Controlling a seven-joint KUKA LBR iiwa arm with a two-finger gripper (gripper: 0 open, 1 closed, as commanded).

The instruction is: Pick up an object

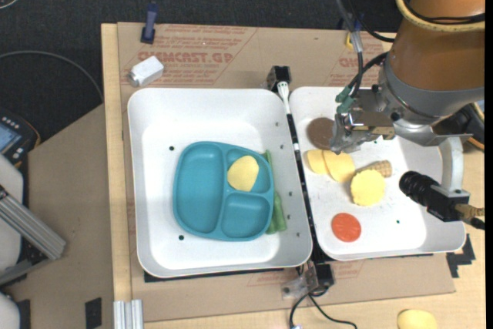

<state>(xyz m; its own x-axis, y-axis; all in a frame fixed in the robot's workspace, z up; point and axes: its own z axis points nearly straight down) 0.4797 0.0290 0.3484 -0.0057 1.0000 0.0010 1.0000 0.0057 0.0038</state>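
My gripper (344, 141) hangs low in the right bin (400, 243), over the spot where a brown round piece (318, 132) meets a pale yellow piece (328, 163). A yellow round piece (368, 188), a small tan cone-like piece (380, 168) and a red-orange disc (347, 227) lie nearby in the same bin. The arm's body hides much of the bin's far right. In the left bin (154, 227) a teal divided plate (222, 190) holds a yellow lump (243, 173).
A green strip (276, 204) lies beside the teal plate. A black camera-like part (428, 193) sticks out over the right bin's right side. Cables run down the seam between the bins. A small white block (146, 71) and a blue clip (149, 25) rest on the board behind.
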